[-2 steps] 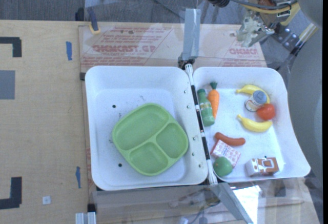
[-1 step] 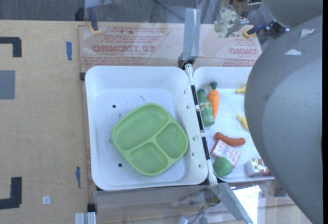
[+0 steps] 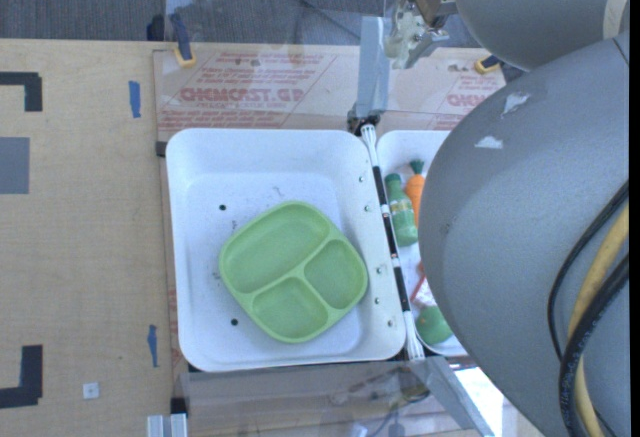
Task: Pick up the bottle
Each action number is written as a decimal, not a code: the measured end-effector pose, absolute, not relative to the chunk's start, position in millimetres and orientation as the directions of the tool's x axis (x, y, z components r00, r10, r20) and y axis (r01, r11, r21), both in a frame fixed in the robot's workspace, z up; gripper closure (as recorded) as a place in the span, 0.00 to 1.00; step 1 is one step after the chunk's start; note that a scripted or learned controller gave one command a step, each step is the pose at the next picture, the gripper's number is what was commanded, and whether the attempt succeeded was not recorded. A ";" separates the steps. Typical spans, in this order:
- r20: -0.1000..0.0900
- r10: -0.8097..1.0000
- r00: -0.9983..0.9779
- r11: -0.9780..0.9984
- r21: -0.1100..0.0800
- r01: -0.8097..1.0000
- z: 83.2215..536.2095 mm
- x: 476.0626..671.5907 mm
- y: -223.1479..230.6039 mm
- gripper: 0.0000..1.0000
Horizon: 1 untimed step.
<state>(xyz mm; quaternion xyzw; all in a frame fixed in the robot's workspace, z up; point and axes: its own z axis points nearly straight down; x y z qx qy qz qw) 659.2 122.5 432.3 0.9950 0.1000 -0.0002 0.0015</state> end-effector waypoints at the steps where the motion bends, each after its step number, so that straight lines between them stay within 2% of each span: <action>1: -0.009 0.560 0.829 -0.829 -0.001 0.560 432.3 625.5 155.7 1.00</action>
